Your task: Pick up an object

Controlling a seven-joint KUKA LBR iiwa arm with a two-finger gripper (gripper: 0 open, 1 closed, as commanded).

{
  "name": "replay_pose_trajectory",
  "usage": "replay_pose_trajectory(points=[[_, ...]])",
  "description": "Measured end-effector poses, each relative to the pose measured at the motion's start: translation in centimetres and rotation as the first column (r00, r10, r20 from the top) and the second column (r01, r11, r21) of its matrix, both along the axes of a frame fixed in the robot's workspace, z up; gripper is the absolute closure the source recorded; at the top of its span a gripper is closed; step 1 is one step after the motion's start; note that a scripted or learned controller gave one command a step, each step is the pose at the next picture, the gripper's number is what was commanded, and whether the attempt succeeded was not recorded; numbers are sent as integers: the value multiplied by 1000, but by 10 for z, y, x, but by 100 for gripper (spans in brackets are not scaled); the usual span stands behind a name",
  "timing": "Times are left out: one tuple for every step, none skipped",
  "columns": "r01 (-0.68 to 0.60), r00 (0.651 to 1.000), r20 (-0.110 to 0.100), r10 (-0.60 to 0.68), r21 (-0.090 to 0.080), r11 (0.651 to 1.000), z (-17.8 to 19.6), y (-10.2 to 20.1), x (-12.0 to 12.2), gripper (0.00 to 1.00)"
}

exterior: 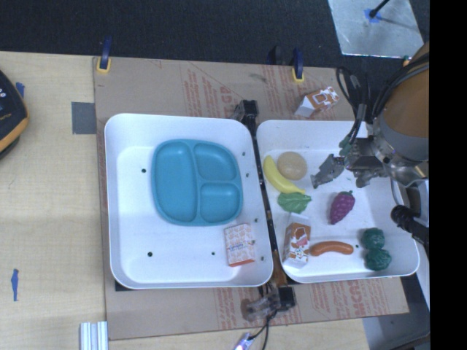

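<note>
Nearest us, at the lower rim of the left bin (117, 195), lies a small carton (239, 244), and above it a blue tray (197, 182) sits flat in the middle. Moving right across the divider, we come to the right bin (408, 267), where the pickable things are: a banana (279, 179) with its long axis running down and to the right, a round tan ball (292, 165) touching its upper side, a green leaf piece (294, 202) just below, a milk carton (297, 242), a sausage (331, 249) lying roughly left to right, grapes (341, 206), and broccoli (376, 249) in the near right corner. A second small carton (318, 101) rests on the counter (51, 217) beyond the bin.

Our hand (328, 170) hangs over the upper middle of the right bin with nothing between its fingers; we cannot tell how wide it stands. The grapes lie closest, just below and slightly right of the fingertips, with their long axis tilted up to the right. The ball sits just to the left. We judge the grapes the likeliest target, needing a short drop toward us.
</note>
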State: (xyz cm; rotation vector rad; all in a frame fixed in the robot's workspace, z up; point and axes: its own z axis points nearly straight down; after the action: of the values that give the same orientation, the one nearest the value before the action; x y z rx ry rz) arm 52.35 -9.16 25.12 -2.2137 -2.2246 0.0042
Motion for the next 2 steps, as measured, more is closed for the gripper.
replay_pose_trajectory(points=[[1, 1000, -1, -1, -2, 1000, -75, -52, 16, 0], [0, 1000, -1, 0, -1, 1000, -160, -83, 17, 0]])
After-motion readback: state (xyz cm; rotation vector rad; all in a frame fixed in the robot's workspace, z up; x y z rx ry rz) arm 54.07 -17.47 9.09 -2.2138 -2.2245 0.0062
